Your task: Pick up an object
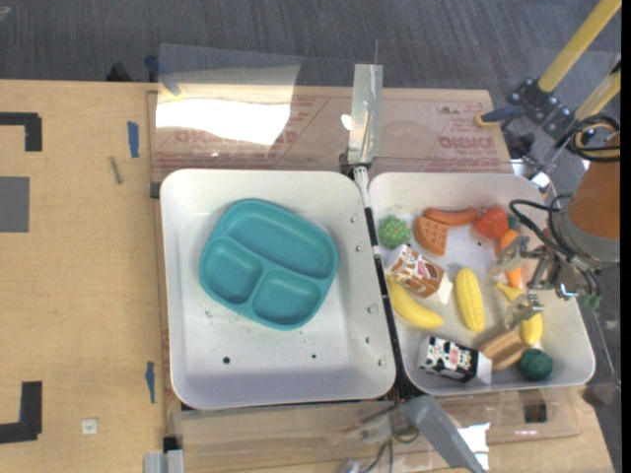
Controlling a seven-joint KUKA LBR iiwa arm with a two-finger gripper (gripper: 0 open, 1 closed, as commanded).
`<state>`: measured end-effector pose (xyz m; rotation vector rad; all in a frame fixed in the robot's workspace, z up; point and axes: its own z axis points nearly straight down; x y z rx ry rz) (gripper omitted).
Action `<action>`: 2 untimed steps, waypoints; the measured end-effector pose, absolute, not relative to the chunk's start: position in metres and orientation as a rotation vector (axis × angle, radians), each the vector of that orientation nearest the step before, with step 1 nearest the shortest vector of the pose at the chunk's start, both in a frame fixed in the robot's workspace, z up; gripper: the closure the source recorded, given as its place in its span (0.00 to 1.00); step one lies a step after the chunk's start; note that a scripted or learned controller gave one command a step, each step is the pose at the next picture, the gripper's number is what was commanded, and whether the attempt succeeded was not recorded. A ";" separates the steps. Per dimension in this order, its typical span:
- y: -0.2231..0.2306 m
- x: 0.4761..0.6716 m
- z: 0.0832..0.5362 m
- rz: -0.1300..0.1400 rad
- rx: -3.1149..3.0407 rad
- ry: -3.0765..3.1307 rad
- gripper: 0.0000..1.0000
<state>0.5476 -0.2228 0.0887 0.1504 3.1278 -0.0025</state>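
Note:
The right bin [582, 363] holds several toy foods: a green broccoli head [394, 231], an orange piece [439, 227], a red piece [490, 223], a patterned snack box [416, 272], a banana [414, 306], a corn cob [470, 299], a black-and-white carton [449, 358], a brown block [501, 347], a small yellow fruit [531, 329] and a dark green ball [536, 364]. My gripper [527, 279] hangs low over the bin's right side, just above the yellow fruit and right of the corn. Cables and metal parts blur its tip.
The left bin [187, 363] carries a teal divided plate [268, 261]. A clear upright divider [365, 116] stands behind the seam between the bins. Yellow struts [582, 37] and my arm's orange band [603, 205] crowd the right edge.

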 end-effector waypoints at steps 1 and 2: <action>-0.222 0.552 0.102 -0.007 0.148 3.115 1.00; -0.222 0.551 0.101 -0.006 0.148 3.117 0.00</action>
